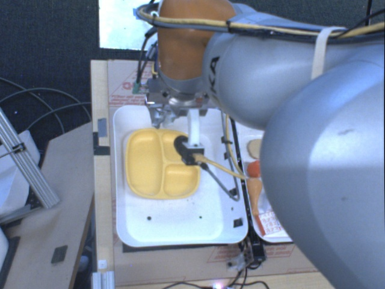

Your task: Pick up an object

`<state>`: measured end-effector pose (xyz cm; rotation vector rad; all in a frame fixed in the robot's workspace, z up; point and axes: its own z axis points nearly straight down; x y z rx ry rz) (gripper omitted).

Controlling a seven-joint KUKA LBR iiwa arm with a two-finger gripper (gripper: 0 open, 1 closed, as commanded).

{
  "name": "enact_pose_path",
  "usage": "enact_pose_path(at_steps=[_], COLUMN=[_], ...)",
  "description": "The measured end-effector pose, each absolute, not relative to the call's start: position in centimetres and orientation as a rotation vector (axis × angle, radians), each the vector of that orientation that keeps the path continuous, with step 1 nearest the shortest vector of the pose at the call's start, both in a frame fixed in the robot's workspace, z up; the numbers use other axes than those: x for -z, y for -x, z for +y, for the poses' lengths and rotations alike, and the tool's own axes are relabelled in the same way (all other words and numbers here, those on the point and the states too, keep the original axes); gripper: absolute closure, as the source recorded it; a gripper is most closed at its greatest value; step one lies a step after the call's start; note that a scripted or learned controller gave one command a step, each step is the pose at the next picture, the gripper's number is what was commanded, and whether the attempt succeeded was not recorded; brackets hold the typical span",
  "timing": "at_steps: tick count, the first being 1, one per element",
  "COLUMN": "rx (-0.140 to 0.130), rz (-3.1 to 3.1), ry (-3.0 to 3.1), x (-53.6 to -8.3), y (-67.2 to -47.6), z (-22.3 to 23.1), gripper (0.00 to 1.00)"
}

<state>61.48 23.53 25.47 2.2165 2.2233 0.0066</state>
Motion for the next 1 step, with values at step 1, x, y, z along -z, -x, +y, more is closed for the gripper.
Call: enact_pose_path(at_steps=[1], rx=[-0.009], rz=[2.223], ry=[-2.216], x=[-26.56], y=[-65.70], z=[23.43], gripper=[1.00])
